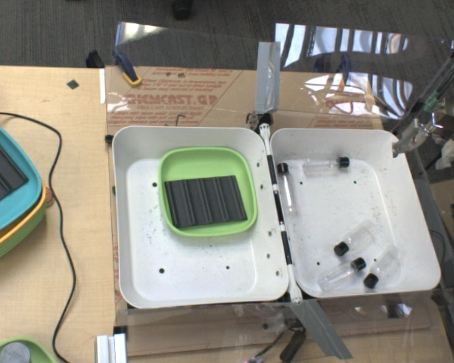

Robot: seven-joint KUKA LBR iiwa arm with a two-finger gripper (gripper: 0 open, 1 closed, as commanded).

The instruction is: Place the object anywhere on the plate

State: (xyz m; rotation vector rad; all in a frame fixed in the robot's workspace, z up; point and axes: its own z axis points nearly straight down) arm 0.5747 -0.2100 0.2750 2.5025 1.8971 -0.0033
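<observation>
A green plate [208,191] with a black ribbed insert [206,201] is seen in the left bin [136,263]. Clear vials with black caps are scattered in the right bin [408,203]: one [321,165] near the far wall, several [356,259] clustered at the near right corner. The jaws' state cannot be told.

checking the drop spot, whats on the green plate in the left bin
A dark ribbed mat lies on the plate, covering most of its floor. The green rim shows all around it. Whatever is under the mat is hidden.
</observation>
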